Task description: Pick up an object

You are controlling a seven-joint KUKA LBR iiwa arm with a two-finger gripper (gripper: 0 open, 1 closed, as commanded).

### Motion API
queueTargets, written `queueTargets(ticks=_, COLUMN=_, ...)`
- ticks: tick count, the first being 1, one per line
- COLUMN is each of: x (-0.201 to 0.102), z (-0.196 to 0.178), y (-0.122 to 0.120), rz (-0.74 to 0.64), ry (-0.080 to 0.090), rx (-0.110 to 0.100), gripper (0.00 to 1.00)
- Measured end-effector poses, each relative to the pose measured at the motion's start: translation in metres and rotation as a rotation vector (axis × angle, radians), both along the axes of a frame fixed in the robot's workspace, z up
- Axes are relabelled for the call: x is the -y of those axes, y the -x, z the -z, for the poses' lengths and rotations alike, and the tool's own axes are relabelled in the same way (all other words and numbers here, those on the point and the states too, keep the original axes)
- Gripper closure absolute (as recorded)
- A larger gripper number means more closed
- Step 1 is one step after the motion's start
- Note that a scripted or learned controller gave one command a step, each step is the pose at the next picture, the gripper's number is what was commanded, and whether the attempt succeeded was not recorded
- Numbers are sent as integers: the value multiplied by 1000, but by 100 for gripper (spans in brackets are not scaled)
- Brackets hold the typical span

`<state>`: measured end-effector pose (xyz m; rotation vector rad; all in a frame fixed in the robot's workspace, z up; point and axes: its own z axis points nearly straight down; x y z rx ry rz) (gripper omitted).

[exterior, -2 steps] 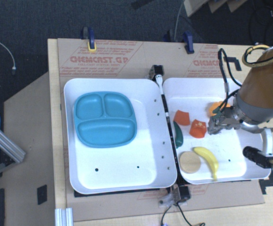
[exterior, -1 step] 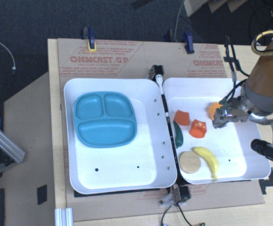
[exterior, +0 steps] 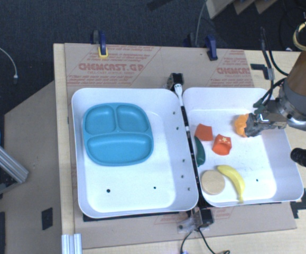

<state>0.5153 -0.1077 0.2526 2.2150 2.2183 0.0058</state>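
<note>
Over the right bin (exterior: pixel 279 157) the jaws (exterior: pixel 251 125) hang low, right against an orange fruit (exterior: pixel 240 124) near the bin's far side; whether they are clenched or released, I cannot tell. Nearer lie a red block (exterior: pixel 204 132), a red pepper (exterior: pixel 222 144), a banana (exterior: pixel 233 180) and a tan disc (exterior: pixel 213 182). A blue divided plate (exterior: pixel 118 134) sits in the left bin (exterior: pixel 142 189)

Right bin (exterior: pixel 279 189) was crowded along its left wall: red block (exterior: pixel 204 132), banana (exterior: pixel 233 180), round disc (exterior: pixel 213 182); its far-left corner stayed open. Blue tray (exterior: pixel 118 133) filled left bin's (exterior: pixel 142 200) far half; near half free.
</note>
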Motion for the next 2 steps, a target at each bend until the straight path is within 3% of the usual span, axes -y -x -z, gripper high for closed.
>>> queueTargets(ticks=2, x=-104, z=2, y=-26, rz=-4, ry=-3, rx=-4, gripper=100)
